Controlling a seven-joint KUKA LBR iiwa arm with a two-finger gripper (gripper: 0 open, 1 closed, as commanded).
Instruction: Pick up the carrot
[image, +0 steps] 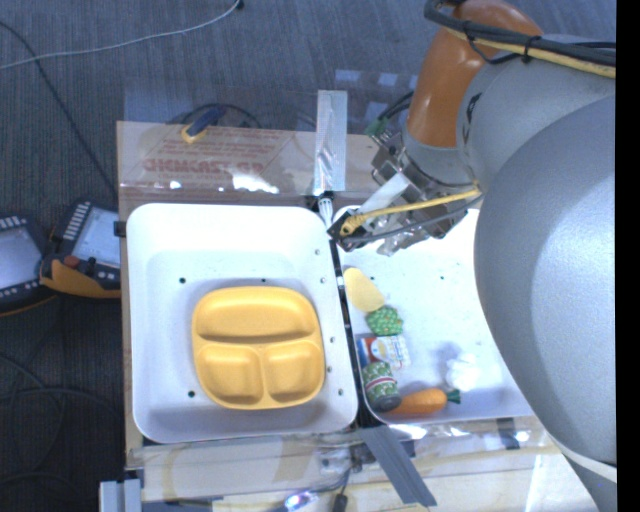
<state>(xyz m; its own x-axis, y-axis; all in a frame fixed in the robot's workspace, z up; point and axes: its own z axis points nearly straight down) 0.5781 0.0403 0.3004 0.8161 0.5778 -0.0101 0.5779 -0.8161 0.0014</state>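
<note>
The carrot (419, 402) is small and orange, with a short green tuft at its right end. It lies on its side, nearly level, at the near edge of the right bin (440, 278), close to that bin's front wall.

My hand (385, 228) is at the far end of the same bin, up by its back left corner and well apart from the carrot. I cannot tell how my hand is set; what shows there is dark metalwork with a yellow strip running across it, and nothing I can make out is held in it. My orange band (445, 85) sits above that, and the grey bulk of my arm (560, 280) covers the right side of the bin.

Between my hand and the carrot a row of things runs along the bin's left wall: a pale yellow piece (364, 293) farthest from the carrot, then a green knobbly piece (384, 321), then a small packet with red and white print (385, 350), then a green and dark round thing (379, 383) that touches or nearly touches the carrot's left end. A small white lump (462, 372) lies just beyond the carrot's green tuft.

The left bin (165, 240) holds a yellow divided tray (260, 345), sitting flat in its middle. Both bins rest on the table (200, 150), with a handheld controller (80, 250) off to its left.
</note>
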